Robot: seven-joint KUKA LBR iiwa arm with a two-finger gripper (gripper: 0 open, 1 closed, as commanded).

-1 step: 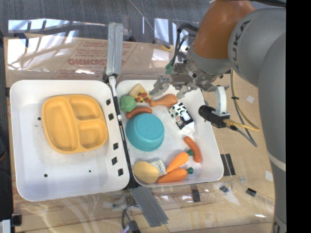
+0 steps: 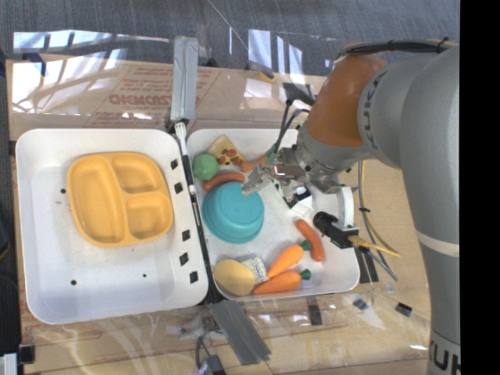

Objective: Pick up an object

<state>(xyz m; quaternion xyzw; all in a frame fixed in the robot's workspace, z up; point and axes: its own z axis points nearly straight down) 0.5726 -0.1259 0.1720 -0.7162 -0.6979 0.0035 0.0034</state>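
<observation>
In the left white bin (image 2: 47, 287) you have a yellow divided plastic tray (image 2: 119, 197); in the right white bin (image 2: 348, 276), from left to right, lie a green ball (image 2: 206, 166), a teal plastic bowl (image 2: 233, 211), a yellowish potato-shaped toy (image 2: 234, 276) and orange plastic carrots (image 2: 285, 268). The grey two-finger gripper (image 2: 273, 176) sits just beside the bowl's upper right rim, and you cannot tell its grip state, as the wrist and cables blur it. Brown cardboard (image 2: 117, 92) lies behind the bins.
</observation>
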